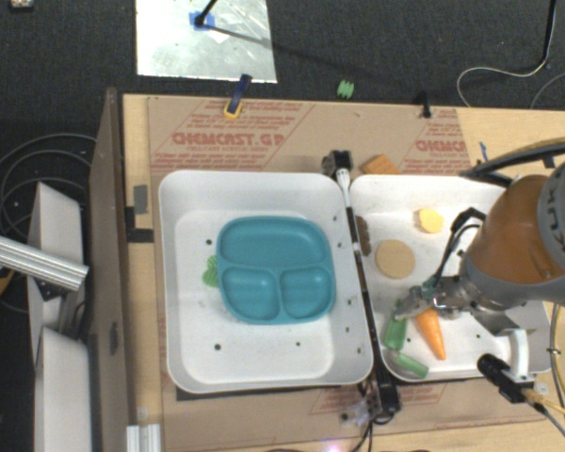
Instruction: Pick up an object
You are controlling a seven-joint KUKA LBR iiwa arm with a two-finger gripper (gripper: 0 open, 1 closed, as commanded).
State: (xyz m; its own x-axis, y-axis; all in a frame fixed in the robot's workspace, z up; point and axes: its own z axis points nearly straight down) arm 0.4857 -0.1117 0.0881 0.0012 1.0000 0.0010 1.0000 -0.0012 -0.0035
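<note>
Pincer (422, 301) low in right bin (471, 370), grip unclear. Toy carrot (432, 334) just below: light, hard, smooth; grab middle.

Lab: cardboard-lined bench (264, 125), loose cables (28, 163)

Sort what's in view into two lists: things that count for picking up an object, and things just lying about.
For the job: gripper; orange carrot; green piece; tan disc; yellow piece; right bin.

Lying about: blue divided tray; left bin; blue and yellow clip; silver sheet; cables.
</note>
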